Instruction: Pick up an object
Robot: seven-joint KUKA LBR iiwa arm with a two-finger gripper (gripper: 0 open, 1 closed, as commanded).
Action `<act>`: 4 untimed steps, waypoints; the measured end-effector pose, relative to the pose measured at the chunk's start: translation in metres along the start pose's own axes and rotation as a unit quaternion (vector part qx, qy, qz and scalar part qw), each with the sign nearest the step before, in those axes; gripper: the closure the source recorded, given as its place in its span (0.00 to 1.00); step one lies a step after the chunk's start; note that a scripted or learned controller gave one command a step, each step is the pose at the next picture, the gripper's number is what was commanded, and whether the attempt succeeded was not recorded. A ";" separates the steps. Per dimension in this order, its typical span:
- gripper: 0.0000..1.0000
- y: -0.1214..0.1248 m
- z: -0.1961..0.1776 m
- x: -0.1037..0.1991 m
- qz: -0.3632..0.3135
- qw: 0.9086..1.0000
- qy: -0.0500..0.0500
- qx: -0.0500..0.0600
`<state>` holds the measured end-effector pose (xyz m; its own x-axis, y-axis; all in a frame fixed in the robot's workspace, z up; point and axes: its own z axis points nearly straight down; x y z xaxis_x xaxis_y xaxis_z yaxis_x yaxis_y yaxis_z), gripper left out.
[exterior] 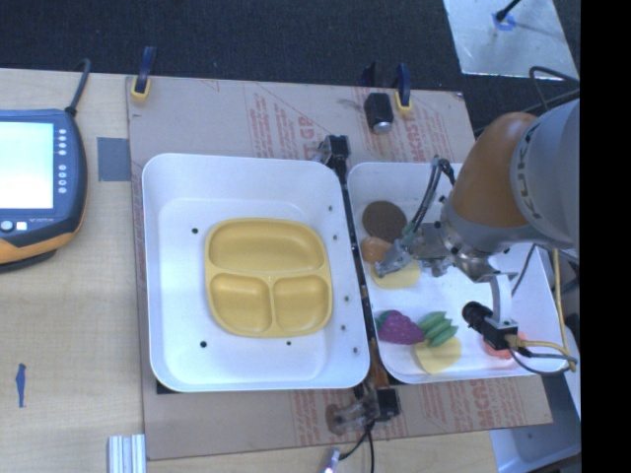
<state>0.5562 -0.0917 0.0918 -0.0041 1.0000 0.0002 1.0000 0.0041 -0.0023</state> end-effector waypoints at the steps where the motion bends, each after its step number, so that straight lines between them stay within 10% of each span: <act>1: 0.00 0.063 0.000 -0.003 0.001 1.000 0.000 0.000; 2: 0.00 0.100 0.000 -0.002 0.000 1.000 0.000 0.000; 4: 0.00 0.100 0.000 -0.013 0.000 1.000 0.000 0.001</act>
<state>0.6561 -0.1039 0.0919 -0.0036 1.0000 0.0010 1.0000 0.0037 -0.0041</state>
